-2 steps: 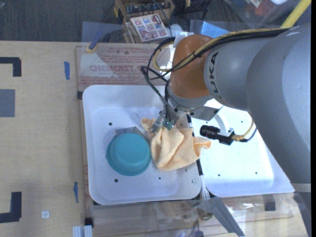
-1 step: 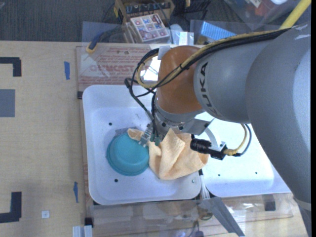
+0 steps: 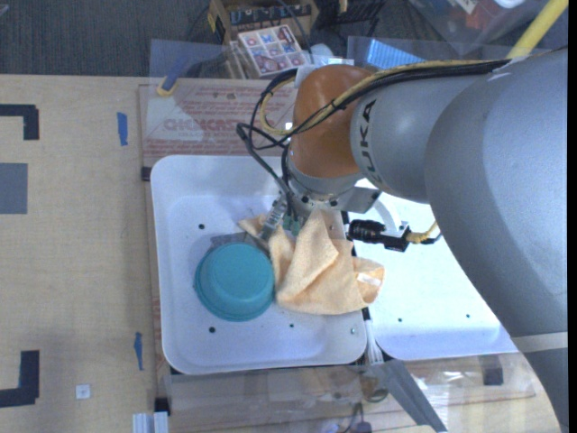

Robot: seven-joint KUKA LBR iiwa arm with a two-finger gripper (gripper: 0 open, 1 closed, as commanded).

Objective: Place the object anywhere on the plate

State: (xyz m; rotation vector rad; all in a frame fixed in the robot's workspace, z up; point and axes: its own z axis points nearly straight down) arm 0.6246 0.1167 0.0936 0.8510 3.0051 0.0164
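Within the left bin (image 3: 180, 332): one teal plate (image 3: 235, 280); one yellow cloth (image 3: 314, 269), pinched by the gripper (image 3: 281, 221).

— How is the light?

— Bright and even from overhead. The white bin (image 3: 180, 242) just left of the fingers (image 3: 278, 219) nearly washes out, and the second bin (image 3: 433, 305) to their right glares.

— Shadows?

— Soft ones, close under the arm (image 3: 433, 142). The arm nearest the lens looks blurred; the floor clutter beyond sits dimmer.
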